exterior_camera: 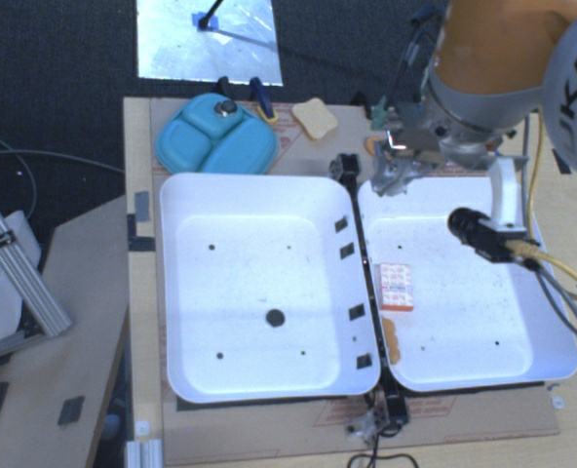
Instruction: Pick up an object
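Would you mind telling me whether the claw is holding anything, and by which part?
Nothing shows between the claw's fingers; the small box lies in the right bin.

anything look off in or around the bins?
Mostly fine. A blue divided tray and a tan sponge-like piece lie behind the bins, on the bench. In the right bin, a small box sits tight against the left wall.

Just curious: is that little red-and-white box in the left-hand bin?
No, the small box lies in the right bin, near its left wall.
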Tool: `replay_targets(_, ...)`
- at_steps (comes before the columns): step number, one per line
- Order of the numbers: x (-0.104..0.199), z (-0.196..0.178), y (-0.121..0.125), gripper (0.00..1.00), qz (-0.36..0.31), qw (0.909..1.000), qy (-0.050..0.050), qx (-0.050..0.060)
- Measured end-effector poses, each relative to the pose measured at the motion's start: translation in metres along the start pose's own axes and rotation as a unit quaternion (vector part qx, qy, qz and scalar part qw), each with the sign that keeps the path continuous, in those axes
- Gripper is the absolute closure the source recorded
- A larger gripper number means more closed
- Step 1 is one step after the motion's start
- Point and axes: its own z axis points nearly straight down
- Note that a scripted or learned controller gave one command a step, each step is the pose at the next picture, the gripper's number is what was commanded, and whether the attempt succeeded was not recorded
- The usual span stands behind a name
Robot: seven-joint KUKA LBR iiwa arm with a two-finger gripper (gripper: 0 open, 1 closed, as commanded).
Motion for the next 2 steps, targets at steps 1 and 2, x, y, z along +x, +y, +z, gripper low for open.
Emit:
replay_targets(1,0.058,0.069,0.069,1.00,-0.005,1.0000,0.000,0.000)
replay_targets(2,0.040,0.088,-0.011,1.00,-0.001,1.0000,0.000,0.005)
